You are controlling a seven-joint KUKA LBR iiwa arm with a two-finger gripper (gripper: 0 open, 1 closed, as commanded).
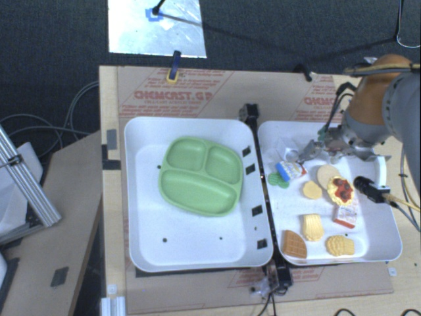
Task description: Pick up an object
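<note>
My gripper (314, 149) hangs over the back of the right bin (388, 242), reaching in from the right. Just in front of it and to the left lies a blue and white packet (289, 170) with a small green piece (277, 180) beside it. Near the gripper's front side are a pale round biscuit (326, 174), a yellow chip (312, 191) and a pizza slice with red topping (342, 191). Nothing shows held in the gripper.
Toward the right bin's front lie a small white and orange box (346, 216), a yellow corn piece (313, 227), a brown waffle (295, 244) and a tan biscuit (340, 245). The left bin (141, 242) holds a green divided plate (200, 175).
</note>
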